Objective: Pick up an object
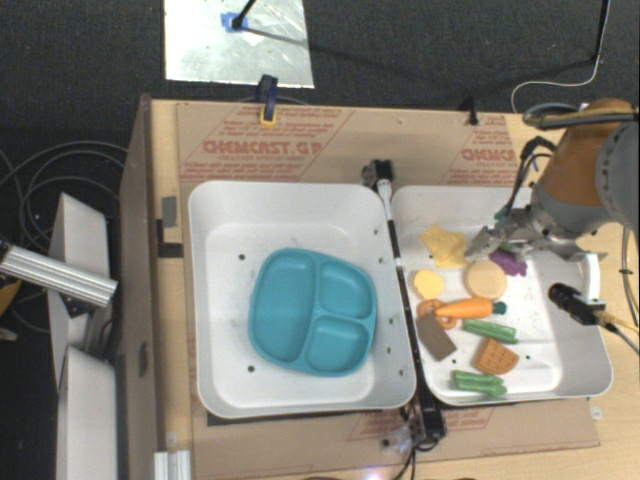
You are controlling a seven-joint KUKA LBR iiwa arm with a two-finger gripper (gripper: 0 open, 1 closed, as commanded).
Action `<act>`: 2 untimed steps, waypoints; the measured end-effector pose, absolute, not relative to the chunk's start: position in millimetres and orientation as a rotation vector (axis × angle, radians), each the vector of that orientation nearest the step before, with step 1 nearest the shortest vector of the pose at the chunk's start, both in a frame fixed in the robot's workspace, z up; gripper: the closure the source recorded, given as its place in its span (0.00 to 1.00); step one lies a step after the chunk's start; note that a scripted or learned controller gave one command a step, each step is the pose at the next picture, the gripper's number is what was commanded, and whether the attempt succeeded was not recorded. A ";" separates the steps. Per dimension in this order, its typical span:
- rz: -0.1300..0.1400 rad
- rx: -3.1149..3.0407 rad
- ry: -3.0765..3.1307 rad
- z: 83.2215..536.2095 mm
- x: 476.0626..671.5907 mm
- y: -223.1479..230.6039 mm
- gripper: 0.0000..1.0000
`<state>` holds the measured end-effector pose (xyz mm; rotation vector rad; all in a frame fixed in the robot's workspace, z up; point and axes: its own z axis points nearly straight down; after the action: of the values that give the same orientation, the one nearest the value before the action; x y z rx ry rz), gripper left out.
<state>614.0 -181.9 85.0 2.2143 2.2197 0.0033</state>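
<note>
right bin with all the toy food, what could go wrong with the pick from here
The gripper hangs over a tight cluster: the purple piece, the round tan piece and the yellow piece lie close together, so it may nudge or catch two at once. The purple piece sits partly under the arm, so it is hard to see. The carrot beside them could roll if bumped.

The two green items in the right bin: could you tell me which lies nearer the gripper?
The upper green piece, just below the carrot, lies nearer the gripper; the other green piece sits by the bin's front rim.
</note>
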 end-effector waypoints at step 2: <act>0.006 2.210 2.227 85.2 638.5 -180.8 0.00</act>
<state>638.5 -180.8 85.2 2.2100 2.2265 0.0056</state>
